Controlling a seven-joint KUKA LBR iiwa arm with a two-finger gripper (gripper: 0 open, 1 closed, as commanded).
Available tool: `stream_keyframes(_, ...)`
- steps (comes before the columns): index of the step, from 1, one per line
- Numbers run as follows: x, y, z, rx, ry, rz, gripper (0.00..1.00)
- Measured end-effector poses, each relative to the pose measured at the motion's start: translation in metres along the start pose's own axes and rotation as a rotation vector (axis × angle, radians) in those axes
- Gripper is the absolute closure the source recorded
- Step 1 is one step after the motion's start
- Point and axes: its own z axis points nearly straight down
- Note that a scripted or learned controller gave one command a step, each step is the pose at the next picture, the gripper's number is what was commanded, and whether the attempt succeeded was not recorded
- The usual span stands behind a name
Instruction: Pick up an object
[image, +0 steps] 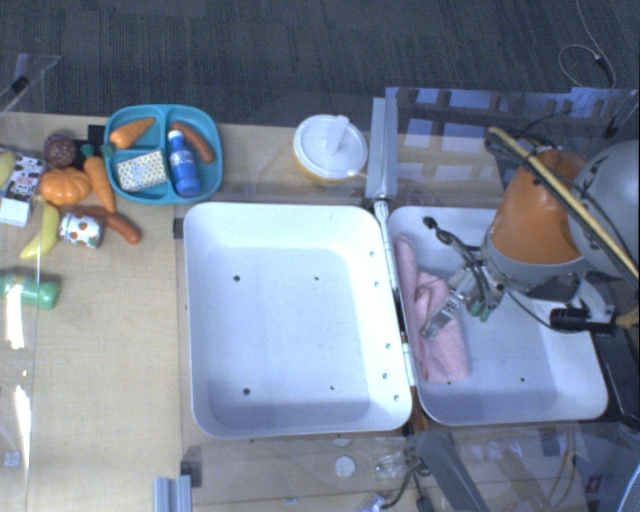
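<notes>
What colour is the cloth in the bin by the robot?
Pink. The cloth shows in the camera view, lying in the right bin.

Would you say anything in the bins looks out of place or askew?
The pink cloth lies crumpled and bunched against the left wall of the right bin, not flat. The gripper sits right over it. Nothing looks spilled or damaged.

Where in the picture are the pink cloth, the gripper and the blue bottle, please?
pink cloth (440, 335): camera view, middle of its folded body in the right bin.
gripper (447, 315): camera view, between its fingertips, over the cloth.
blue bottle (184, 168): camera view, its body, in the teal tray.
</notes>
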Motion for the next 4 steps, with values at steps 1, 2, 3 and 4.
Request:
stream_keyframes(1,-0.046,0.027,0.002,0.004,0.004,0.264,0.00)
stream_keyframes(2,-0.024,0.007,0.001,0.002,0.002,0.151,0.00)
stream_keyframes(3,-0.025,0.010,-0.012,-0.003,-0.001,0.148,1.00)
stream_keyframes(4,-0.044,0.084,-0.093,0.011,0.010,0.434,1.00)
